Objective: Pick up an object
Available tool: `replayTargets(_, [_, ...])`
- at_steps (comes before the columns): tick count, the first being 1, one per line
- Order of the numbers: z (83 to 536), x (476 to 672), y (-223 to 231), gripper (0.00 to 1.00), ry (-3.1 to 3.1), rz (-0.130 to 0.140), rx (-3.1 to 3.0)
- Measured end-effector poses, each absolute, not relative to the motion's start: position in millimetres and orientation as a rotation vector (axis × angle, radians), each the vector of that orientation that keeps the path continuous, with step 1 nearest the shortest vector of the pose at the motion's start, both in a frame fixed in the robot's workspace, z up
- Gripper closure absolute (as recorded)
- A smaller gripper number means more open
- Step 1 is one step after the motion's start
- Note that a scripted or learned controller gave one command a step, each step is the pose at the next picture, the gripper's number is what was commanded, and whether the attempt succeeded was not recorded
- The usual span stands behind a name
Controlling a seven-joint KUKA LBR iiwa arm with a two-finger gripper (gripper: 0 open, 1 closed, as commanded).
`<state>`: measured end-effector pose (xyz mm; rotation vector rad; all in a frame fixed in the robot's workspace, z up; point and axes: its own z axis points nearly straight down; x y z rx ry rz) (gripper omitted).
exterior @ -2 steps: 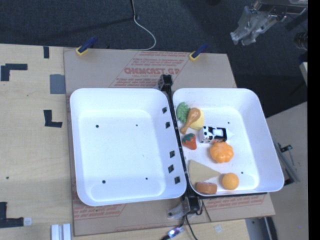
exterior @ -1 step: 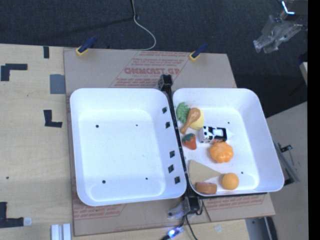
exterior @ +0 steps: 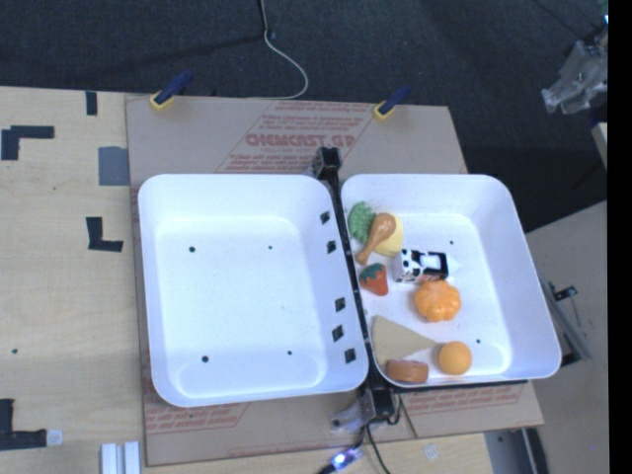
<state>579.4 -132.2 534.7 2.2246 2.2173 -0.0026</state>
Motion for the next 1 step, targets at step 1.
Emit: replayTargets(1, [534.7,568.7,-178.0,1.0,2.218,-0.003,2.224])
